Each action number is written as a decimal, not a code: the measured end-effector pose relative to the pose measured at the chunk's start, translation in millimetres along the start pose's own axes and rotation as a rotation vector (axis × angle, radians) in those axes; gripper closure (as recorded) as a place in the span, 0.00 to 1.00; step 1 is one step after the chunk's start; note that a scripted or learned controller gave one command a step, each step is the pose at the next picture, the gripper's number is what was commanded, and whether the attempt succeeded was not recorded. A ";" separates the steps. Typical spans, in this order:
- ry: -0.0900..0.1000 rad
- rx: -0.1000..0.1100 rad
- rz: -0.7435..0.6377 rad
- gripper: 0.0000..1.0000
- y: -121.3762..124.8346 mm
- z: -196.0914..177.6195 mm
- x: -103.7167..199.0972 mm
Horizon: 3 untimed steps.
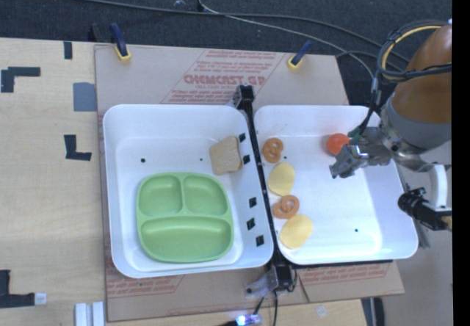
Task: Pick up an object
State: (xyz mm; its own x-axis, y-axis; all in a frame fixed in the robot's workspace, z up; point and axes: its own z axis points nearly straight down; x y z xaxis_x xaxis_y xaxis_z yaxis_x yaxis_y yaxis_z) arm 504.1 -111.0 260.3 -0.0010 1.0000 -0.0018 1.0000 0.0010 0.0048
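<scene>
Two shallow white bins are set side by side on the bench, the left bin point(117, 170) and the right bin point(382, 236) meeting at a black divider so items can be moved across. In the left bin one green divided plate point(183, 216) lies flat, with one tan bread slice point(225, 156) just beyond it. In the right bin two pale yellow chips point(281, 178) and two pretzels point(272, 148) are strung along the divider, and one red-orange piece point(336, 143) sits apart. The gripper point(344, 164) is poised just beside that piece; whether its jaws are parted cannot be told.
</scene>
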 end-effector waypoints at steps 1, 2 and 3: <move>0.003 0.005 -0.006 1.00 19.5 -0.3 55.9; 0.002 0.007 -0.005 1.00 36.6 21.3 102.7; 0.003 0.006 -0.006 1.00 50.2 19.7 149.6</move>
State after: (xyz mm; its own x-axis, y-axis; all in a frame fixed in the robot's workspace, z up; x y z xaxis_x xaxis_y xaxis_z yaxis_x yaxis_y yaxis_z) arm 554.2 38.6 240.6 -0.0068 1.0000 0.0009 1.0000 0.0068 -0.0011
